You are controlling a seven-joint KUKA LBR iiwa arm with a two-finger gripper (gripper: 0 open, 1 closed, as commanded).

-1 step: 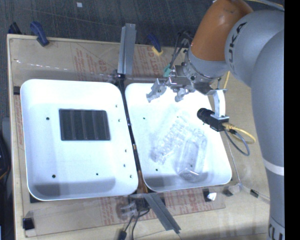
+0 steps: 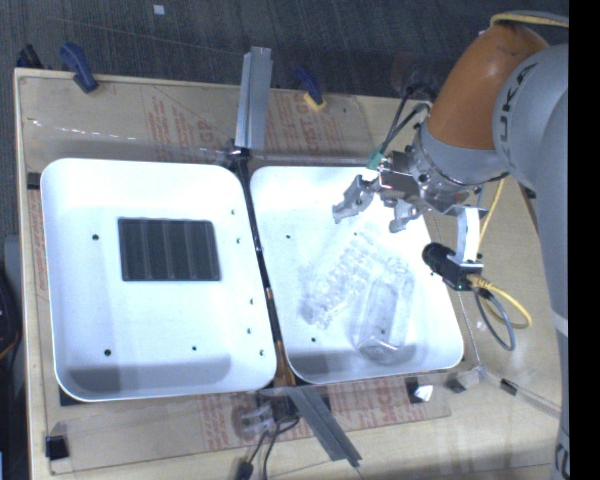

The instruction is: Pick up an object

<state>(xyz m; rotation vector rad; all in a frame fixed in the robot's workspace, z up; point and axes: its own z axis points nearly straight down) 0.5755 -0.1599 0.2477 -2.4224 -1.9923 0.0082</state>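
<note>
Two clear plastic objects lie in the right bin (image 2: 280,193): a ridged see-through tray piece (image 2: 338,278) and a clear cup-like container (image 2: 383,318) on its side toward the bin's near right corner. My gripper (image 2: 375,208) hangs over the far part of the right bin, above and apart from the clear pieces. Its two fingers (image 2: 352,199) are spread apart with nothing between them. The grey arm with its orange band (image 2: 475,88) comes in from the right.
The left bin (image 2: 70,268) has a dark ribbed rectangular pad (image 2: 169,249) lying flat in it. A metal divider bar (image 2: 253,93) stands between the bins at the far side. Blue clamps (image 2: 78,66) hold the bench's far edge. Cables (image 2: 500,313) hang right of the right bin.
</note>
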